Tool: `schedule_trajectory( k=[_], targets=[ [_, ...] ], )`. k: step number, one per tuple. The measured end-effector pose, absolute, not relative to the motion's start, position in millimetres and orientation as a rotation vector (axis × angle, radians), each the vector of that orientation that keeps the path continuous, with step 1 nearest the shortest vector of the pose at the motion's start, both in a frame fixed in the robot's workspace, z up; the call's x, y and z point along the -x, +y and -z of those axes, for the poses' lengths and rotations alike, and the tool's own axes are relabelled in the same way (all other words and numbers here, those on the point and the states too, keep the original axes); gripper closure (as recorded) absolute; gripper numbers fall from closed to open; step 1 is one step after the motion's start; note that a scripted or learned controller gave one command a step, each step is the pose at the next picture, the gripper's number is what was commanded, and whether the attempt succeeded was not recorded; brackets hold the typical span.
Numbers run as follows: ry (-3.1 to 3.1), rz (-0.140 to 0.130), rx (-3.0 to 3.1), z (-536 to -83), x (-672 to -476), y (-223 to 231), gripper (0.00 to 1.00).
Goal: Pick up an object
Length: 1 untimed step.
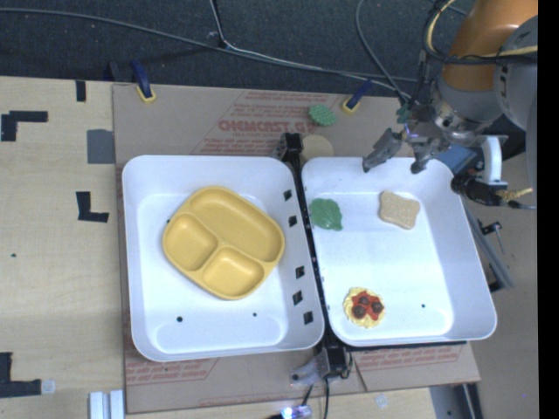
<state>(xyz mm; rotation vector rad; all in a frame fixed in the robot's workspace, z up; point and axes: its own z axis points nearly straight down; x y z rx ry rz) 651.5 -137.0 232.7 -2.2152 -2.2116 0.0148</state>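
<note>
The left bin [140, 182] held a yellow divided plate [224, 242]. In the right bin [454, 321], a green leaf piece [327, 214] lay by its left wall, a tart [364, 306] toward its front and a bread slice [399, 209] toward its back. The gripper [397, 160] hung spread open with nothing between its fingers above that bin's back rim.

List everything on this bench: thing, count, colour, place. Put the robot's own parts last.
bins: 2, white, side by side on the bench
divided plate: 1, yellow, left bin
leafy toy: 1, green, right bin, near its left wall
bread slice: 1, tan, right bin, upper part
small pizza: 1, yellow with red topping, right bin, lower part
round toy: 1, green, on cardboard behind the bins
gripper: 1, dark grey, open, above right bin's far edge
</note>
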Motion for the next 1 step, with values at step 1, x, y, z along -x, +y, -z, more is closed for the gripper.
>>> schedule_trajectory(
  k=[1],
  targets=[
    [-2.222, -0.002, 2.219, -241.3, -654.0, -136.6, 0.0]
  ],
)
